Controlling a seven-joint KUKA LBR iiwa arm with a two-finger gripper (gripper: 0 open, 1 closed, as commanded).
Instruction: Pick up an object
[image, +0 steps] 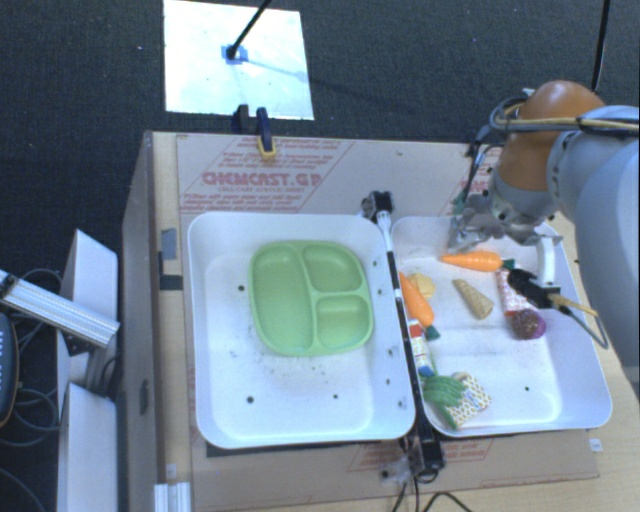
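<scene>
My gripper (466, 236) hangs low over the back of the right bin (560, 400), just behind an orange toy carrot (472, 262) that lies crosswise. Nothing shows as held in it. A second carrot (417, 300) lies along the divider, with a small yellow piece (426, 285) beside it. A tan cone (474, 298) rests mid-bin and a dark purple item (527, 323) sits to its right. Near the front left corner lies a green and patterned toy (455, 396), with a red and white tube (421, 350) just behind it.
The left bin (230, 400) holds a green divided plate (308, 298). A black bar (392, 270) runs along the seam between the bins. The grey arm with its orange band (545, 130) comes in over the right bin's back right corner.
</scene>
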